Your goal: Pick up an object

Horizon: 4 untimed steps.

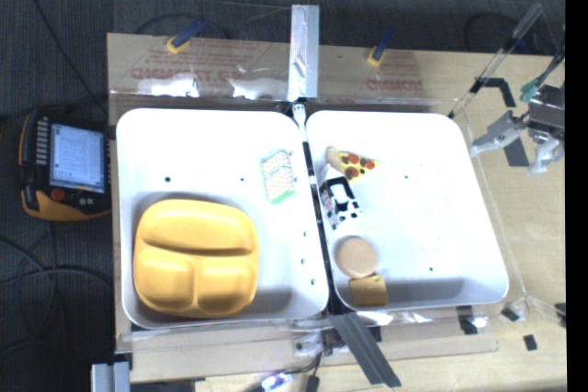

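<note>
Two white bins are sitting side by side on the bench. In the left bin (165,138), a big yellow block (195,253) is lying in the near left corner, close to the near wall. A small green-and-white packet (278,175) is resting near the right wall of that bin, toward the far side.

In the right bin (441,197), everything is crowding along the left wall. A pizza slice toy (352,162) is lying toward the far left corner. Just nearer than it, a black-and-white item (338,200) is sitting by the wall. A round tan disc (356,255) is lying nearer still, and a tan block (368,290) is touching it at the near left corner.

The gripper (542,128) is hanging beyond the right bin's far right corner, over the bench, well apart from every object; whether it is open or closed cannot be told.
</note>
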Each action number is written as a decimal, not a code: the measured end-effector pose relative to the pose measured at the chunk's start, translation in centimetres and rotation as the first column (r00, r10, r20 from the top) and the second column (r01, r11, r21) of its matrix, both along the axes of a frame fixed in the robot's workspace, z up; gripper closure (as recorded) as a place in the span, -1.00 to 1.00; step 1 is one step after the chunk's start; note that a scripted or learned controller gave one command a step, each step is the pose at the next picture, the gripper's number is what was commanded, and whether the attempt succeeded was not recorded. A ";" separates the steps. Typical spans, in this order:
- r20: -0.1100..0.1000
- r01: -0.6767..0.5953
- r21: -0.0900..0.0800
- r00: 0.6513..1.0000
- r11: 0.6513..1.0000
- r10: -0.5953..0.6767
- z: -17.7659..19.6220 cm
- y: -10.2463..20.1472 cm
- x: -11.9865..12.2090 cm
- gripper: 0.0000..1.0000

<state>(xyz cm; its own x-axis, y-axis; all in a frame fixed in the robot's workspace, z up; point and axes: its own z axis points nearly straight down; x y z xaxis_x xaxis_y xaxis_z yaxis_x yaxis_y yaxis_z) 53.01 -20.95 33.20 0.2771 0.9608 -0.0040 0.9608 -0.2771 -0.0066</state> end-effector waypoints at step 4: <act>0.001 0.613 -0.006 0.790 0.790 -0.613 9.8 -0.5 1.2 -1.00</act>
